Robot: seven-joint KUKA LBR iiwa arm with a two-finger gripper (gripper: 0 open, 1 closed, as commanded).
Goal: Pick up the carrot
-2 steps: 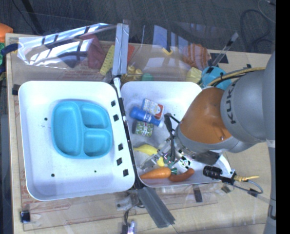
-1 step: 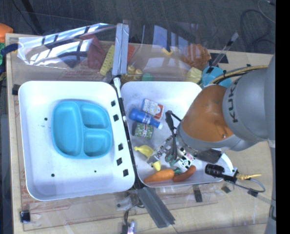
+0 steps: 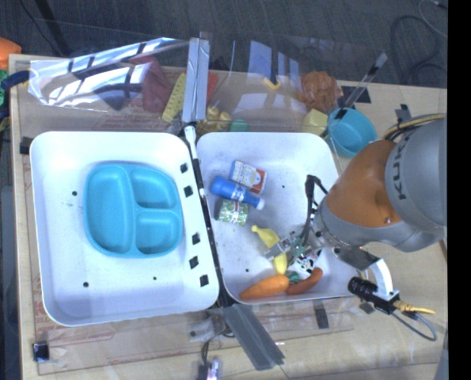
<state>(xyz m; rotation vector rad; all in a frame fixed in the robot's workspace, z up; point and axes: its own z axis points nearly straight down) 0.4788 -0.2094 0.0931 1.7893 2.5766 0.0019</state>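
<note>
While the gripper (image 3: 297,253) hovers near the carrot (image 3: 263,288), we cannot tell its state, perhaps pre-grasp; descent comes next.

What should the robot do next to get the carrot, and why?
Probably slide the pincer a little toward the near-left and lower it. It sits just above the right end of the carrot, over a cluster with a yellow toy and a red sausage-like toy, so it isn't centred on the carrot yet.

Gripper (image 3: 297,253) fingertips indistinct among small items; carrot (image 3: 263,288) partly overlapped by a red item (image 3: 306,282); arm (image 3: 401,188) cropped at right.
</note>
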